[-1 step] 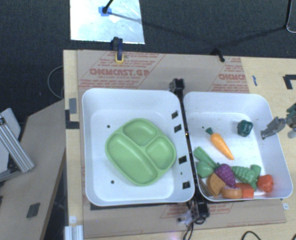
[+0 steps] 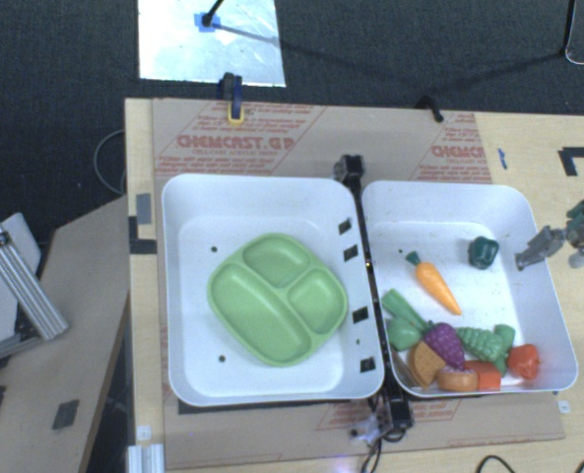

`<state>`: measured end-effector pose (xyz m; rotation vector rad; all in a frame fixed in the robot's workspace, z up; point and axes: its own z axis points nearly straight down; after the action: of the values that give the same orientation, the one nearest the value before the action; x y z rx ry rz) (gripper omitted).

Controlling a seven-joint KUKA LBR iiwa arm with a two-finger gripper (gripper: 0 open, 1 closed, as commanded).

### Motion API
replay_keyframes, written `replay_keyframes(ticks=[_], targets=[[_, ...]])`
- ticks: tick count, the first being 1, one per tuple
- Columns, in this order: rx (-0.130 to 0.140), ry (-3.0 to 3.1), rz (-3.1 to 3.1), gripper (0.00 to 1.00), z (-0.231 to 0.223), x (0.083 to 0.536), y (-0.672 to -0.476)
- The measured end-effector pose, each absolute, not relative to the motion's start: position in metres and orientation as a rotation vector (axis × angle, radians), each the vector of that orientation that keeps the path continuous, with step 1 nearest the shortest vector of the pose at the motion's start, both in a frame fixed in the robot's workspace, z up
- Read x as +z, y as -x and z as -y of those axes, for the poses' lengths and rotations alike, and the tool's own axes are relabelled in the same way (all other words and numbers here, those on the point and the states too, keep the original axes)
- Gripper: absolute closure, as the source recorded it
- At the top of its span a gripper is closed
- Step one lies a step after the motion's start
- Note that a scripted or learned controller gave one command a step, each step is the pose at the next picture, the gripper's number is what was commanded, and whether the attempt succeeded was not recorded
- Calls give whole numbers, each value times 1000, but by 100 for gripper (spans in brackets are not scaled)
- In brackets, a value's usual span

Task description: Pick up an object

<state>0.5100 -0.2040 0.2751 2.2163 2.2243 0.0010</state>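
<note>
From my claw, whose grip state I cannot tell, the green pepper lies at nine o'clock, just beside it.

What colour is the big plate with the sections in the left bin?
Light green. The divided plate shows clearly in the camera view, lying in the left bin.

You have two white bins: left bin, right bin. One green divided plate in the left. The right holds one carrot, one dark green pepper, one purple grape bunch, one tomato; the remaining heaped toy foods can't be counted reliably.
</note>
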Motion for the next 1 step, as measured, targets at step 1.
replay_keyframes(ticks=[1], targets=[[2,-2218,-2222,0,204,228,-502]])
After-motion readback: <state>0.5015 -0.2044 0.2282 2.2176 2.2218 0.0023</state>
